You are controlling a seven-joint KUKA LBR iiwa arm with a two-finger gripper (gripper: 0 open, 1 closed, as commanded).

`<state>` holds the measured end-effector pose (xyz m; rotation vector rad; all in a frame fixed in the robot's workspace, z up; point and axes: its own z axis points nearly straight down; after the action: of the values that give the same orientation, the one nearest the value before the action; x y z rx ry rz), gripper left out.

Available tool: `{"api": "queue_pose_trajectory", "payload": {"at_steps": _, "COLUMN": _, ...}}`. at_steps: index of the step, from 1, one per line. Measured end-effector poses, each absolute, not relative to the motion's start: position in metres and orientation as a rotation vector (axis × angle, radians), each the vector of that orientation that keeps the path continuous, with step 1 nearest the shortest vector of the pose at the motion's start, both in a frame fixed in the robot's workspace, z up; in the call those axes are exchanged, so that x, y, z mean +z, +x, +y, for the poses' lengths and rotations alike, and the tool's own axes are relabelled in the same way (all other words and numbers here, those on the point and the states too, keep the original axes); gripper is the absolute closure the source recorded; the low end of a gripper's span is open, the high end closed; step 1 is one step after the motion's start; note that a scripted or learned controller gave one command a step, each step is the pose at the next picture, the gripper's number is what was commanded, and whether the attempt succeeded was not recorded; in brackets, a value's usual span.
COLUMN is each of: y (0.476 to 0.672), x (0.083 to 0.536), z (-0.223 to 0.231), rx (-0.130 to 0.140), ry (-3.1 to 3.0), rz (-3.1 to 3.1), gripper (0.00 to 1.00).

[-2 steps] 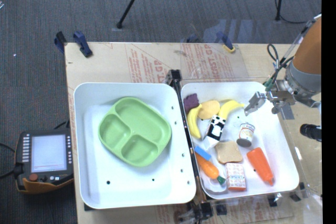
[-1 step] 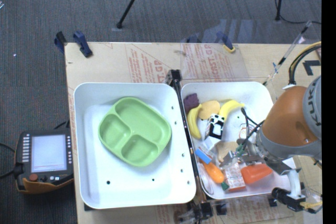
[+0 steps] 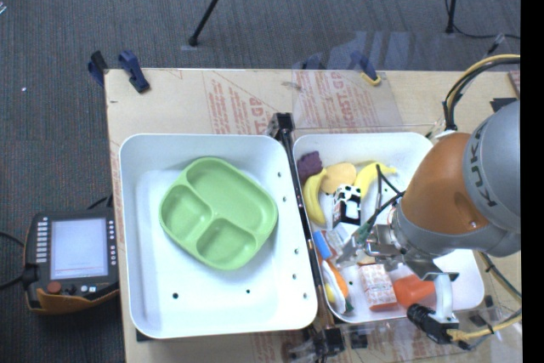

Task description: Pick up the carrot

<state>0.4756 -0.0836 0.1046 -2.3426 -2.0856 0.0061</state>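
Observation:
The carrot (image 3: 413, 289), a stubby orange piece, lies near the front right of the right bin (image 3: 466, 295), partly covered by the arm's wrist. The gripper (image 3: 355, 241) hangs low over the middle of that bin's clutter, to the left of the carrot and a little behind it. It is above a blue pen-like item (image 3: 321, 247) and a red and white packet (image 3: 375, 286). The grey and orange arm (image 3: 450, 195) covers the bin's right half. Nothing can be seen held in the gripper.
The right bin also holds yellow bananas (image 3: 316, 193), a purple piece (image 3: 308, 159), a black and white item (image 3: 347, 205) and a slim orange and white item (image 3: 335, 280). A green divided plate (image 3: 219, 212) lies in the left bin (image 3: 136, 268). A teach pendant (image 3: 72, 255) sits off the bench's left.

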Motion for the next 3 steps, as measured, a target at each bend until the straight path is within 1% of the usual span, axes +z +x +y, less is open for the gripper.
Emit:
{"api": "queue_pose_trajectory", "payload": {"at_steps": 1, "y": 0.477, "x": 0.185, "z": -0.008, "rx": 0.003, "ry": -2.442, "rz": -1.968, "gripper": 0.00}}
{"api": "queue_pose_trajectory", "payload": {"at_steps": 2, "y": 0.475, "x": 0.183, "z": -0.027, "rx": 0.010, "ry": -2.146, "rz": -2.283, "gripper": 0.00}}
{"api": "queue_pose_trajectory", "payload": {"at_steps": 3, "y": 0.476, "x": 0.184, "z": -0.003, "rx": 0.007, "ry": -1.770, "rz": -2.586, "gripper": 0.00}}
